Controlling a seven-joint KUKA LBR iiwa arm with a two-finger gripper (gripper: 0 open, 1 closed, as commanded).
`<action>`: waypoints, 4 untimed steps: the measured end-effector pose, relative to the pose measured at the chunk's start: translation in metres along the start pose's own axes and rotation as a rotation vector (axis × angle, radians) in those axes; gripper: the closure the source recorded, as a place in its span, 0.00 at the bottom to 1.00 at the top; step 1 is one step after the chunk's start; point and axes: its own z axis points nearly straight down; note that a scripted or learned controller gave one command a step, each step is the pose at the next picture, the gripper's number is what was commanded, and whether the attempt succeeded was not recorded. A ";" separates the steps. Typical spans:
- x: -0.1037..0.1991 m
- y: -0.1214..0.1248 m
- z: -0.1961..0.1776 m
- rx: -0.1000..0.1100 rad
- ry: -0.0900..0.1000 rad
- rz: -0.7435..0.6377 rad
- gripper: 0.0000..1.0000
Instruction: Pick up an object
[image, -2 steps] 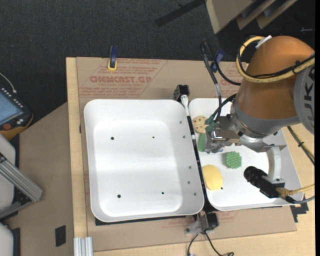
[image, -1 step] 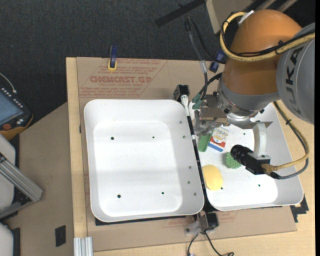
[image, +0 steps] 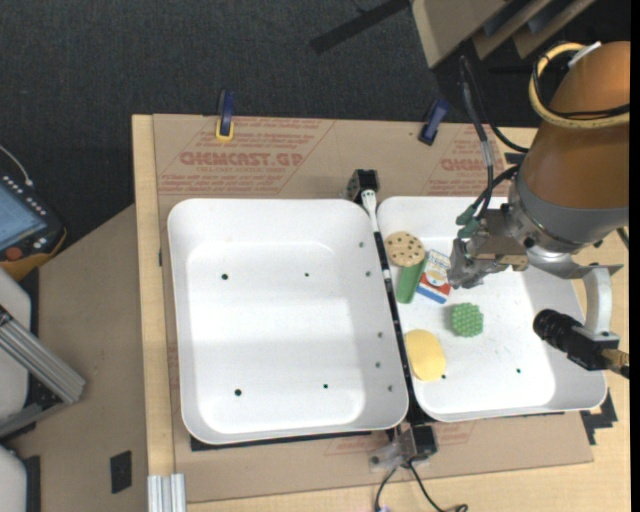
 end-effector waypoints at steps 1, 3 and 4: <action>0.067 -0.009 -0.032 -0.006 0.004 -0.015 1.00; 0.067 -0.016 -0.063 -0.006 0.004 -0.017 1.00; 0.102 -0.016 -0.058 -0.001 0.002 -0.012 1.00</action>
